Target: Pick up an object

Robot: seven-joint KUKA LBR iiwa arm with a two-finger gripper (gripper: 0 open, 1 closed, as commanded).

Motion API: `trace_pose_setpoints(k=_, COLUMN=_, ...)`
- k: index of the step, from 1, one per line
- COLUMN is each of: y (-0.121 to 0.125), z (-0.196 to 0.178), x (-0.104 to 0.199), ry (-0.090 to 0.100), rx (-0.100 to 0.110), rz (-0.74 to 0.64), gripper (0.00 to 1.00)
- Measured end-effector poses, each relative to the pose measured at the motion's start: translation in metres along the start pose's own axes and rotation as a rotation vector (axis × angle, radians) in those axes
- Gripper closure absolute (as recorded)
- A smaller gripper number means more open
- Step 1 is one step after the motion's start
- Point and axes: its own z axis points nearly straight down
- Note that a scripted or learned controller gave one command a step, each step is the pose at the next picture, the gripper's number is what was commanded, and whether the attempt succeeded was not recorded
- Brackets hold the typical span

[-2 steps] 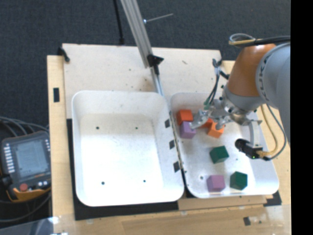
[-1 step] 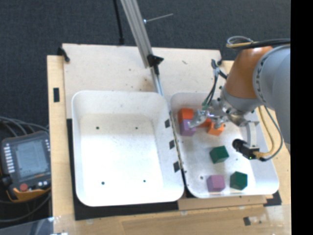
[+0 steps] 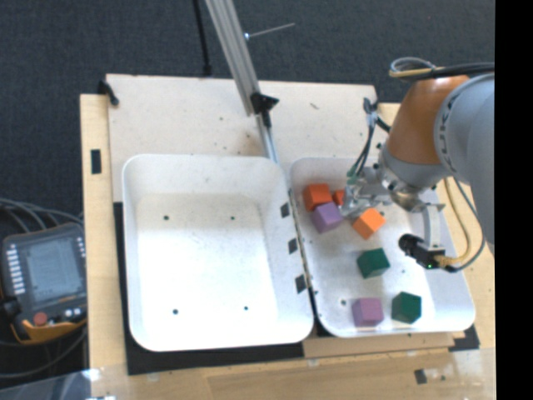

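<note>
My gripper hangs low over the upper part of the right bin, below the orange band of the arm. An orange cube and a purple cube lie just to its left. Another orange cube sits directly below and right of it, partly under the wrist. A small orange piece shows right beside the gripper's left side. Lower in the bin lie a green cube, a second purple cube and a second green cube.
The left bin stands beside the right one, separated by a shared rim. A slanted metal strut rises from behind the bins. Cables loop along the arm at the right bin's right side. A teach pendant lies off the bench at left.
</note>
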Motion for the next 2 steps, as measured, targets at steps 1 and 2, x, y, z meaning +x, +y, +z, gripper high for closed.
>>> trace_pose_setpoints(k=1, y=-0.005, z=-0.047, x=-0.002, ry=0.003, rx=0.012, rz=-0.002, gripper=1.0)
trace_pose_setpoints(k=2, y=-0.002, z=-0.093, x=-0.004, ry=0.003, rx=0.011, rz=-0.008, gripper=1.0)
